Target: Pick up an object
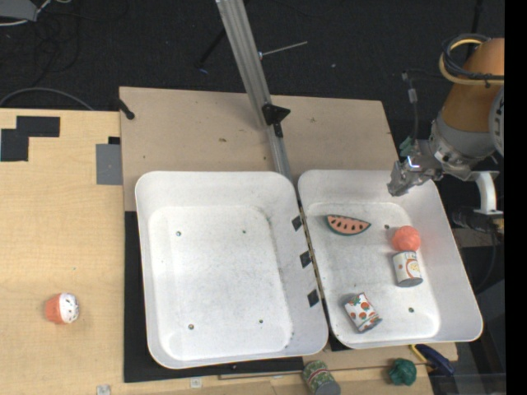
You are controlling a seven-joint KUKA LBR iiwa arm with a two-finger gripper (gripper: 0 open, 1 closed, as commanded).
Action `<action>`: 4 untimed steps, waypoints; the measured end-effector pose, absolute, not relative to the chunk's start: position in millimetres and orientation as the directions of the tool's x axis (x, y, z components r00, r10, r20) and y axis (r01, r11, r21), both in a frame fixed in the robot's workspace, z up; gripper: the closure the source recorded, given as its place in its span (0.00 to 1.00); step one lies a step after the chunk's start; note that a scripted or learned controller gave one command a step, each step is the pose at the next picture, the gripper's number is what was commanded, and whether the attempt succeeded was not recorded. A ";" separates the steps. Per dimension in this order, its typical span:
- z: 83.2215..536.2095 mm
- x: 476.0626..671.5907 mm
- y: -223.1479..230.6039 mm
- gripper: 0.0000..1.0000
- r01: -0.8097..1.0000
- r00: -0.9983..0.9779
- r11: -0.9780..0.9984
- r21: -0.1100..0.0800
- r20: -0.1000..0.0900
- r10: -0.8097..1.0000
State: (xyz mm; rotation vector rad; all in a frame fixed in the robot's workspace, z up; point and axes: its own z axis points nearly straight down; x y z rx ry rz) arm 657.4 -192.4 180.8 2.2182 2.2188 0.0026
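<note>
Camera view: two white bins (214, 189) on plywood bench (329, 130).

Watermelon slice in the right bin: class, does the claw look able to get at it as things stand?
Probably yes. The watermelon slice lies flat and apart from the other items in the right bin, nothing over it, and the claw hangs above the bin's far corner nearby.

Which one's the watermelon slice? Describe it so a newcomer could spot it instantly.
Start at the right-hand white bin, the one nearest the arm. The watermelon slice lies flat in its upper left part, close to the seam between the two bins. It is the only flat half-moon there, red with dark seeds and a green rind, unlike the round orange ball and the two small cans nearby.
</note>
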 end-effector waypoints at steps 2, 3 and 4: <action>260.5 669.2 -194.8 1.00 1.000 -0.002 0.002 0.002 -0.001 1.000; 246.4 646.3 -142.7 1.00 1.000 -0.004 0.004 -0.005 0.003 1.000; 252.6 624.9 -98.8 1.00 1.000 -0.004 0.004 -0.004 0.003 1.000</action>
